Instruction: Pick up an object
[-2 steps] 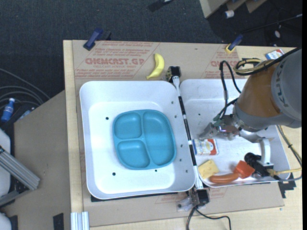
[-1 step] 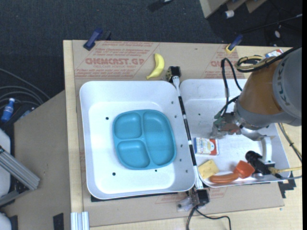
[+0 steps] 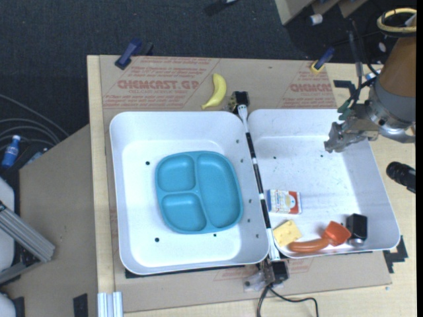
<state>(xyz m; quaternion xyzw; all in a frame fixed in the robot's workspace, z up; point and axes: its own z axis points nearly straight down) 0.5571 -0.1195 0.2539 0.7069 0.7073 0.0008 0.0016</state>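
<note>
fingers (image 3: 335, 141) hang over the right bin's (image 3: 310, 121) upper right part, near its back wall; too small & dark to tell if they're spread or closed, and can't see anything held between them. they sit at the end of the grey arm (image 3: 394, 88), which comes in from the right edge w/ an orange-brown section above the wrist.

right bin floor under the fingers is bare white. objs are well apart from them, all along the bin's front: small red & white packet (image 3: 285, 201) near the divider, yellow cheese-like wedge (image 3: 286, 232) just below it, an orange-red sausage-shaped piece (image 3: 309, 246) touching the wedge's lower right, a red-orange block (image 3: 337, 232) at the sausage's right end, and a small black obj (image 3: 357, 227) just beside that, near the front right corner.

left bin (image 3: 125, 197) holds a blue 3-compartment tray (image 3: 198, 191), lying flat abt mid-bin.

outside the bins, on the bench (image 3: 165, 84): a yellow banana (image 3: 215, 91) behind the left bin's back right corner, a blue clamp (image 3: 127, 55) at the bench's back left edge, another blue & yellow clamp (image 3: 322, 61) at the back right.
</note>
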